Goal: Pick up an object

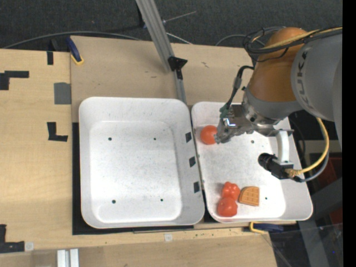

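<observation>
Right bin [289, 204]: orange ball [207, 135] near the upper left corner, the gripper [224, 131] just beside it on its right; whether it is parted or closed cannot be told. Red pepper [228, 199] and waffle piece [249, 196] side by side at the near edge. Left bin [89, 149] alongside on the worktop [33, 171].

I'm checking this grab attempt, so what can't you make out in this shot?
- End effector by the orange ball: contact too small to judge.
- Right bin: far side hidden under the arm.
- Red toy beside the waffle piece: shape too blurred to identify.
</observation>
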You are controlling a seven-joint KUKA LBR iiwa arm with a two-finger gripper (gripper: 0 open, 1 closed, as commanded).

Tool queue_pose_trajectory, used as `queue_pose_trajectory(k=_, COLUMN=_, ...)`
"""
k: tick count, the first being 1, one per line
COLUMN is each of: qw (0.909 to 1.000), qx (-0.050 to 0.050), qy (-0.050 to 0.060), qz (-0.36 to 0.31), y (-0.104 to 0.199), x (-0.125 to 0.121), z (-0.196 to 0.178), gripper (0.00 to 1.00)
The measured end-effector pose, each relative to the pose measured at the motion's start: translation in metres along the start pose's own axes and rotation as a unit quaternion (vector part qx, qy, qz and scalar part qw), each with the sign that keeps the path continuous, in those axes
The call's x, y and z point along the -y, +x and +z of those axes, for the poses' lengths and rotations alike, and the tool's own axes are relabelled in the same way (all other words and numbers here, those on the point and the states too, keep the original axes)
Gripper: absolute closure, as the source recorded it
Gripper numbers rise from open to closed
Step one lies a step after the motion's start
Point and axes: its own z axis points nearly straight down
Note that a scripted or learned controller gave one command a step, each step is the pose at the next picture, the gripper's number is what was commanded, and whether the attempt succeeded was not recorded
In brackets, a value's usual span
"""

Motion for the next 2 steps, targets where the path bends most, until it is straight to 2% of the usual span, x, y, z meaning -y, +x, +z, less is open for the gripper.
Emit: queue_pose_trajectory(k=2, qw=1.0, qx=0.0, qy=0.0, qz=-0.001, y=0.115, x=0.01, z=-0.011, gripper=1.0)
